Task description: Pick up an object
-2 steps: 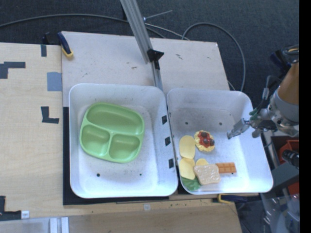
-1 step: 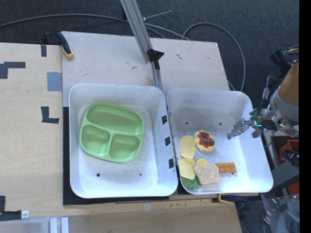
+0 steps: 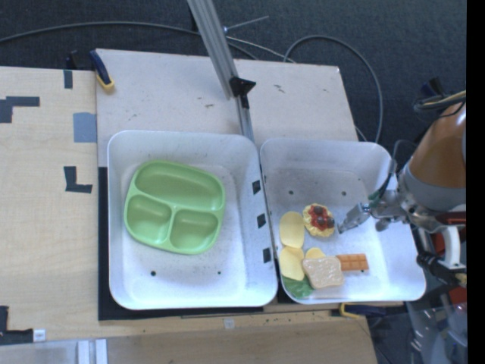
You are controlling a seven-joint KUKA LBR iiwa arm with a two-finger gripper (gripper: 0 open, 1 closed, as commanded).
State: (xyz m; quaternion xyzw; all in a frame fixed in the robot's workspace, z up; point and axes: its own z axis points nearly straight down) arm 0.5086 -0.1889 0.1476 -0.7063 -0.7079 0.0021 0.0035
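**Arm low over the right bin, toy food bunched at its near-left corner**

From above, the worktop (image 3: pixel 189 82) carries two shallow white bins side by side. The left bin (image 3: pixel 121 279) holds one thing — a light green divided plate (image 3: pixel 176 207) with three compartments, lying flat and a little toward the bin's left half.

The right bin (image 3: pixel 318 154) has the small pieces, all gathered in its near-left part. A round pastry with red and dark topping (image 3: pixel 319 220) sits closest to the middle of the bin. Just left of it lies a pale yellow oval slice (image 3: pixel 292 230), and below that a second yellow slice (image 3: pixel 291 263), the two nearly touching. A tan slice of bread (image 3: pixel 324 272) lies at the near edge, overlapping a green leaf-like piece (image 3: pixel 298 287) that peeks out beneath it and touching a smaller yellow bit (image 3: pixel 314 254) above it. An orange ridged bar (image 3: pixel 352 262) rests just right of the bread.

The arm comes in from the right, its orange band (image 3: pixel 442 154) over the bin's right rim. The tool (image 3: pixel 353 218) is low over the bin floor, just right of the pastry and above the orange bar — near both. I cannot tell from here whether its fingers are apart or together, and I see nothing lifted off the floor.

A metal rail (image 3: pixel 216 40) slants across the far side of the worktop, and a blue-and-yellow clamp (image 3: pixel 101 70) sits at its far-left corner. Cables (image 3: pixel 333 51) trail over the dark floor beyond.
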